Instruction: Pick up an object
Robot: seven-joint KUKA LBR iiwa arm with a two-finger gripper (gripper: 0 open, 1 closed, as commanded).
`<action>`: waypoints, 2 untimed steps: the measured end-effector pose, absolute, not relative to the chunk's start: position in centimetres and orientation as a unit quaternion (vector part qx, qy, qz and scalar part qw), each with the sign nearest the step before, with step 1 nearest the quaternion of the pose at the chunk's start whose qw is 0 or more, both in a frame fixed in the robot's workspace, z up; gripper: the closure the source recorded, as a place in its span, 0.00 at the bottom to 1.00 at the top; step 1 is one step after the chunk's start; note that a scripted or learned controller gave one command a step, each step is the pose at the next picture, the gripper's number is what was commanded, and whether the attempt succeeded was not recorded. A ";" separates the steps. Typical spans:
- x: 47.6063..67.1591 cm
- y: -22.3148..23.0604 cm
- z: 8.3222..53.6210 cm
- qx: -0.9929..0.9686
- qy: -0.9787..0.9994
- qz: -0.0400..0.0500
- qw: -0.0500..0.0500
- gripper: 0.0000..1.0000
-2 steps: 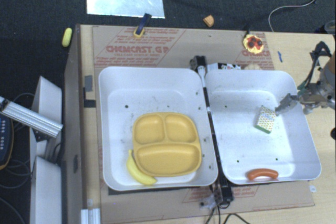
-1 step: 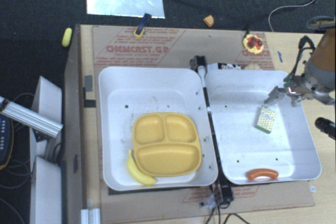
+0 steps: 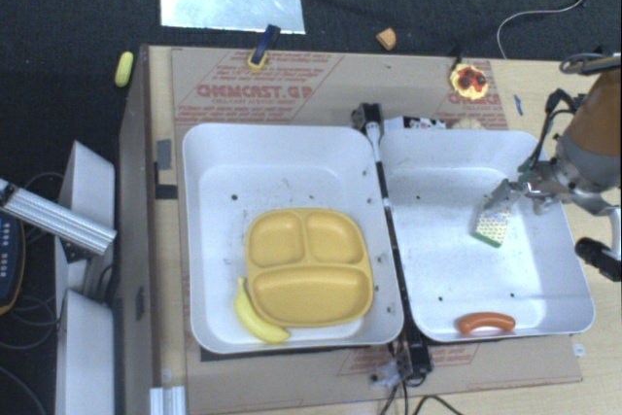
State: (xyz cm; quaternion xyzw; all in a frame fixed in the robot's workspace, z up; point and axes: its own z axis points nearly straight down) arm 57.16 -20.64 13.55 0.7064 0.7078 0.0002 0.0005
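Grey arm with orange band [image 3: 595, 126] reaches in from right, over right shallow white bin [image 3: 437, 296]. Two-finger gripper [image 3: 505, 201] low over that bin, directly above small green-and-white dotted block [image 3: 493, 228]; whether it touches block, unclear. Jaw state: cannot tell. Orange sausage-shaped object [image 3: 485, 323] near bin's front edge. Left shallow white bin [image 3: 209, 209] holds yellow three-compartment plastic tray [image 3: 309, 265]; yellow banana [image 3: 255, 317] touching tray's front-left corner.

One fixed camera, high above the bench

It looks down at a slant — both bins [image 3: 292, 146] fill mid-frame, dark floor beyond the far edge, the arm [image 3: 593, 136] entering from the right — set well back.
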 end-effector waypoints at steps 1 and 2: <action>55.3 -18.9 13.4 0.707 0.708 0.000 0.001 0.00; 54.5 -20.7 19.3 0.707 0.707 0.001 0.002 0.00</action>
